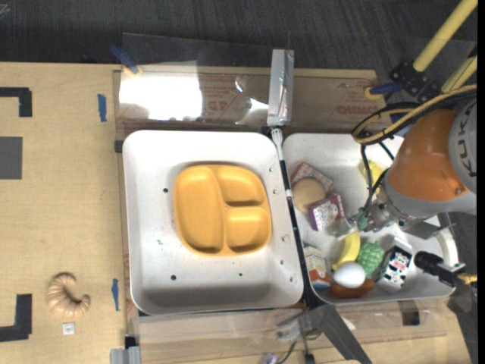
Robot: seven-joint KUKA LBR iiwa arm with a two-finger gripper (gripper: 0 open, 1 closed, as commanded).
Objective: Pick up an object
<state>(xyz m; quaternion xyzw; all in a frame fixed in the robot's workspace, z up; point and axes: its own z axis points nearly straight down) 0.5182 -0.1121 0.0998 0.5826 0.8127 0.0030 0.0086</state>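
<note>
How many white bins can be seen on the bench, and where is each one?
2. One white bin is on the left and holds a yellow divided tray. The other white bin is beside it on the right, under the arm, with mixed small objects.

Two bins (144,203) — one yellow tray (223,208)

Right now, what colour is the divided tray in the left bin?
Yellow-orange, plain; the divided tray shows best in the camera view.

the bench (61,203) fills the frame's left; two bins (144,279) sit mid-frame and right, a croissant (67,294) at lower left.
</note>
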